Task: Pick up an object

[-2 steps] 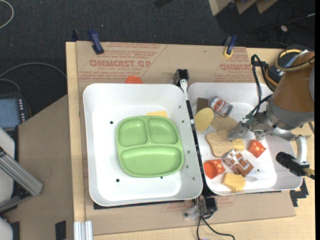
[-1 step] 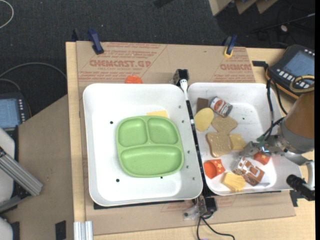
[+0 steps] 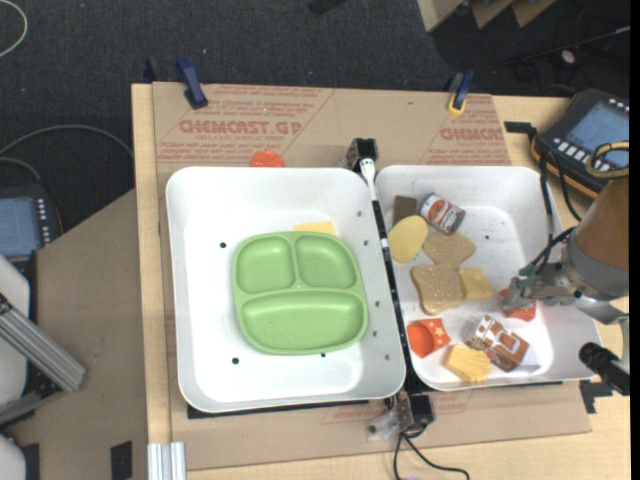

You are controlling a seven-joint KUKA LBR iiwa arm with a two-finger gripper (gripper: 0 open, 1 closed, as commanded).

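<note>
A: Where is the arm right now?

B: It reaches in from the right, and the tool sits low over the right bin, near that bin's right wall. A small red piece lies just beside its tip.

A: Is it holding that?

B: I cannot tell. The tip is small and dark here, so whether it is wide, narrow or closed on something is not readable. Nothing is plainly lifted off the bin floor.

A: What else could it go for?

B: The right bin carries a small can, a yellowish round slice, a toast-like slice, a red wedge, a yellow block and a brown-and-white item. The left bin bears a green divided plate with a pale yellow piece at its far edge.

A: So which step is this?

B: I judge it to be the descent or the grasp itself, at the red piece. Next it needs a firm close around that piece and a straight lift, keeping clear of the bin wall and the brown-and-white item nearby.
</note>
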